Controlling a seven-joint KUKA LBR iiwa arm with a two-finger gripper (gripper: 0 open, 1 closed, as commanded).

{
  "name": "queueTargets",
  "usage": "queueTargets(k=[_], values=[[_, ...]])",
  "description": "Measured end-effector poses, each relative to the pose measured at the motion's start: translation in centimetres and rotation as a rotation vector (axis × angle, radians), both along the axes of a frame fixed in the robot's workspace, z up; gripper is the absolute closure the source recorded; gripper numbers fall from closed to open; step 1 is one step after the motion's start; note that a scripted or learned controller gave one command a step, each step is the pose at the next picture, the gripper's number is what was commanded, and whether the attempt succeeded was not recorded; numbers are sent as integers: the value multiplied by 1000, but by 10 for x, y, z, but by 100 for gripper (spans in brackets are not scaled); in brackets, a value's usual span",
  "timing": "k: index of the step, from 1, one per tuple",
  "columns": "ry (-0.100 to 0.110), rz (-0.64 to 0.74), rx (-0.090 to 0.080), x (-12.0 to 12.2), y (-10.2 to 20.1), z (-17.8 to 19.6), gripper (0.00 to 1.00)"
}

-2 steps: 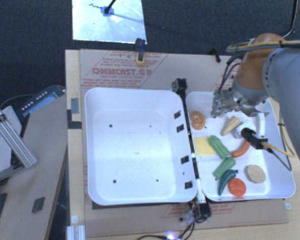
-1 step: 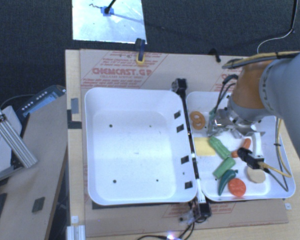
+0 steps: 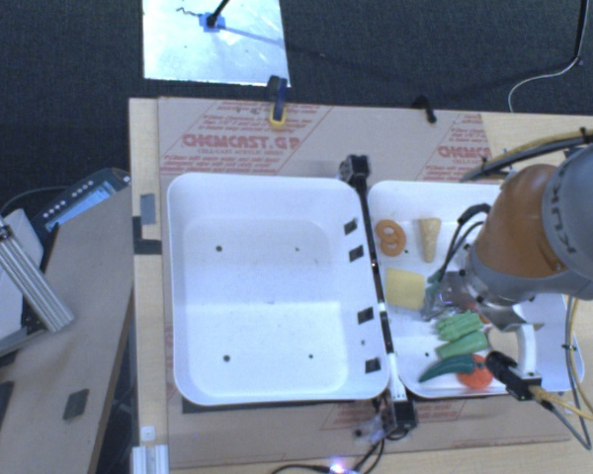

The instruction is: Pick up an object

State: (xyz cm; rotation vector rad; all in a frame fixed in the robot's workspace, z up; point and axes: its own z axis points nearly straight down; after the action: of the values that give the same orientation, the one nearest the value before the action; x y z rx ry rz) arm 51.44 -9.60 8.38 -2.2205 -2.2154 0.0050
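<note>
Camera view reads "CHEMCAST GP" in red on the brown sheet behind two white bins — the left bin bare. In the right bin lie one orange ring, one cone, one yellow block, green pieces and one red piece. Over these hangs the gripper, its fingers' spacing unclear — the arm hides the bin's right part.

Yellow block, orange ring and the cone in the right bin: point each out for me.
yellow block [image 3: 406, 288]: camera view, middle of its top face.
orange ring [image 3: 389, 236]: camera view, on its band, left side.
cone [image 3: 430, 237]: camera view, middle of its body.
</note>
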Motion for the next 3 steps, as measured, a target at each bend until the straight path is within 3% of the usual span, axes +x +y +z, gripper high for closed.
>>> queueTargets(k=[1, 2, 3], values=[[-13, 9, 0, -27, 35, 106, 100], [-27, 13, 1, -26, 93, 329, 100], [-7, 12, 0, -28, 142, 294, 100]])
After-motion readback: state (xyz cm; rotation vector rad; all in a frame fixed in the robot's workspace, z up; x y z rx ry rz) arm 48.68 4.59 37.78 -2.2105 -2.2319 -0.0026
